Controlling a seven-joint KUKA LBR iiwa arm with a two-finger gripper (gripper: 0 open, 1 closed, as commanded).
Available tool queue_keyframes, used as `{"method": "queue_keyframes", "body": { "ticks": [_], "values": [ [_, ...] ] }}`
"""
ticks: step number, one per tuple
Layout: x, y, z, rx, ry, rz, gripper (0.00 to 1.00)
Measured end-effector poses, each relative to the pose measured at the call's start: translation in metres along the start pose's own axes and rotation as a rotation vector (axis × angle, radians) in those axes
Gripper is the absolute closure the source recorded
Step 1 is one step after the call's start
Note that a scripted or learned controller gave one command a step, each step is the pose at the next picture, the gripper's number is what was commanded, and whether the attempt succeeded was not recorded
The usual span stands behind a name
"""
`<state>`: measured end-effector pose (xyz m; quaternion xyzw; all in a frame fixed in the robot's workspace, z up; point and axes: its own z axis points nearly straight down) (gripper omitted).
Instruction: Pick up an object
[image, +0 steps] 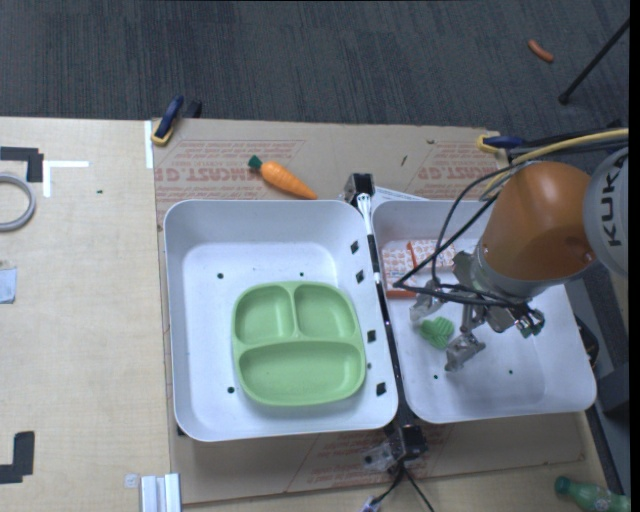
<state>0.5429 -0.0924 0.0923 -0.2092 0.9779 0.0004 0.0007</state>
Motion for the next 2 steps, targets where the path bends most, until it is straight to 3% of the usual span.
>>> {"method": "queue_keyframes", "body": {
  "ticks": [1, 2],
  "values": [
    [-0.001, 0.000, -0.010, 0.001, -0.004, 0.003, 1.00],
    [-0.046, 0.020, -0.181, 0.002, -0.004, 0.097, 1.00]
  ]
}}
